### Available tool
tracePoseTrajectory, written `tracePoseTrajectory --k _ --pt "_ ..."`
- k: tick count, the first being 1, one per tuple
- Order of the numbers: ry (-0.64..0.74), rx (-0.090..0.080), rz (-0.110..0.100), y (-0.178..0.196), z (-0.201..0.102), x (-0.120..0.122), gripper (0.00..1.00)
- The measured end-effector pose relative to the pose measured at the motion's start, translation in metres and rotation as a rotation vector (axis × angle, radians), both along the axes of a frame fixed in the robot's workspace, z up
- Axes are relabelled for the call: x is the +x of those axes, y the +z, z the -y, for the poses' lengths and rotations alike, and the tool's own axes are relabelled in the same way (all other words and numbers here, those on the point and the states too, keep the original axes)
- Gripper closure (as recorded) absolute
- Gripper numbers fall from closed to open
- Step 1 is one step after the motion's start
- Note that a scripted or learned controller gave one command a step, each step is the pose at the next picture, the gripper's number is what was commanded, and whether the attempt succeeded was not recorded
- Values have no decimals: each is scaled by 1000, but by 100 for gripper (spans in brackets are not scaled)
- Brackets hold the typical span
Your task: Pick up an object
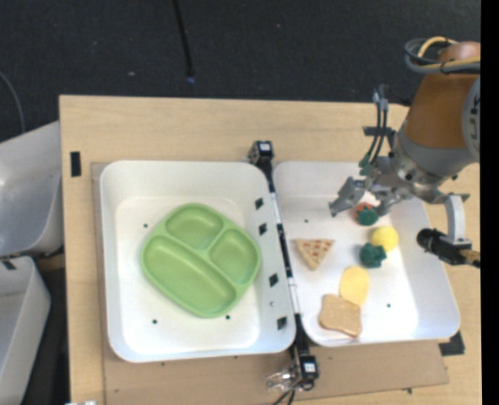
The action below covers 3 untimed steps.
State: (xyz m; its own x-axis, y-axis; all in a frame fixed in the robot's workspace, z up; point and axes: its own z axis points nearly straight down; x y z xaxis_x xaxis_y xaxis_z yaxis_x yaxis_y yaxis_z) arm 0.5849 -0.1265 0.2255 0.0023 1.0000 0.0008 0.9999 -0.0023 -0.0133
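Note:
My gripper (369, 199) hangs over the upper part of the right bin (418, 310), open, with its grey fingers (347, 201) spread apart. Just below it lies a small green and red toy (366, 216), partly covered by the gripper; it is not held. Close by are a yellow lemon-like piece (385, 237) and a dark green piece (371, 256). Further left lies a pizza slice (314, 251). A pale yellow piece (355, 283) and a slice of toast (340, 315) sit near the bin's front.
The left bin (122, 327) holds a green divided plate (200, 258). A ridge with black clips (276, 243) separates the bins. A black fitting (442, 243) sticks in at the right bin's edge. Cables hang by the arm's wrist (380, 133).

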Motion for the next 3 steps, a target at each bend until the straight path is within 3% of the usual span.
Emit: tracePoseTrajectory --k 1,3 --pt "4 -2 15 8 0 3 0" --pt "0 -2 10 -98 -1 5 0"
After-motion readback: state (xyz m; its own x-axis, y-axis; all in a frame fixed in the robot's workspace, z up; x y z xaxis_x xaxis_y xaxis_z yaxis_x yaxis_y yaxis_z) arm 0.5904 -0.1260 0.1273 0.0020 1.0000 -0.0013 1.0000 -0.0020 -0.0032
